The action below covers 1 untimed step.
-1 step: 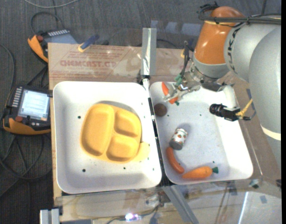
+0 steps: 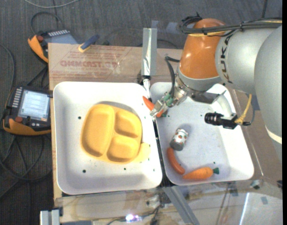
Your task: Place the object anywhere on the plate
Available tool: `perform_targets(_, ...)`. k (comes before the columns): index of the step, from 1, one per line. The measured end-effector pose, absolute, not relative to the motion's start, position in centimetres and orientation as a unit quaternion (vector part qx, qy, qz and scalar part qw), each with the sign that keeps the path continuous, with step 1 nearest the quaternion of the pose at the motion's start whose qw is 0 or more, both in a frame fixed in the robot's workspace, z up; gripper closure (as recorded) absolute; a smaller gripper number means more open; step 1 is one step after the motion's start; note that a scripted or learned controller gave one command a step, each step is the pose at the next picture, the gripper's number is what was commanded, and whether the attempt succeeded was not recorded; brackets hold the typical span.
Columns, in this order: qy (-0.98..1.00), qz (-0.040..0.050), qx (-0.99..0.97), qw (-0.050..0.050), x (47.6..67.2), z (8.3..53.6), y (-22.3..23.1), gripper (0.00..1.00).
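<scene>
Claw (image 2: 158,108) at bin divider, partly hidden by wrist; grip state unclear; plate (image 2: 113,132) in left bin.

The grey arm (image 2: 256,55) reaches in from the right, its orange-banded wrist (image 2: 203,50) bent down toward the gripper (image 2: 160,108).

Bright, even overhead light, soft shadows, slightly soft focus.
</scene>
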<state>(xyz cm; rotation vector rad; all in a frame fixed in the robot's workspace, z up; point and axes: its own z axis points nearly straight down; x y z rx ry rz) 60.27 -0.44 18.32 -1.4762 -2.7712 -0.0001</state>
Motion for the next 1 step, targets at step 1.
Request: perform_targets(1, -0.909, 0.0001, -0.417, 0.001, 55.74, 18.29, 7.07, 1.00)
